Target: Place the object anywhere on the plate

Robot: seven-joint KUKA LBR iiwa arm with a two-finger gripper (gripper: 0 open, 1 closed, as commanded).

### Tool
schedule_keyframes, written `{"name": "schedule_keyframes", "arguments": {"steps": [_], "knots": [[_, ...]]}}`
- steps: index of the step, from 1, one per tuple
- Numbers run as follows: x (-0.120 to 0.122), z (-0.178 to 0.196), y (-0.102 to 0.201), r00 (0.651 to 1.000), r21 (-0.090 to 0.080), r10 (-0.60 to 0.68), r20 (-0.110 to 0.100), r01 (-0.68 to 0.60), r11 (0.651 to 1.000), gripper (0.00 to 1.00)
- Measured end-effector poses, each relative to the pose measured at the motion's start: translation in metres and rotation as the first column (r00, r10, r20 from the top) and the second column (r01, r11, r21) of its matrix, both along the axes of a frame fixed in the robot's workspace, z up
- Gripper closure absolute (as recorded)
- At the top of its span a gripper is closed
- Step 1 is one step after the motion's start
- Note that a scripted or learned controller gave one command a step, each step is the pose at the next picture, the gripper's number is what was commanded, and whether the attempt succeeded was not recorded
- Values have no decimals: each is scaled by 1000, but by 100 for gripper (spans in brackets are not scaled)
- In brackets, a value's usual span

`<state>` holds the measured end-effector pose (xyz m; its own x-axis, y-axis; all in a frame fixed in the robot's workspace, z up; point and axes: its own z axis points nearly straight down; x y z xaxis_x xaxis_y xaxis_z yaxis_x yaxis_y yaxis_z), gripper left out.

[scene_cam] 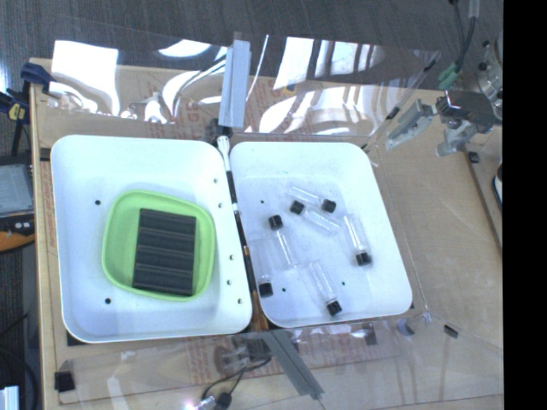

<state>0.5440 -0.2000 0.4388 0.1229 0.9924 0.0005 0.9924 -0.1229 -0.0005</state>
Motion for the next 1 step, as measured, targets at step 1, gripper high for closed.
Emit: {"name": "schedule_keyframes", "arguments": {"steps": [1], "knots": [[-24, -5, -4, 998, 2, -69, -5, 69, 998, 0]]}}
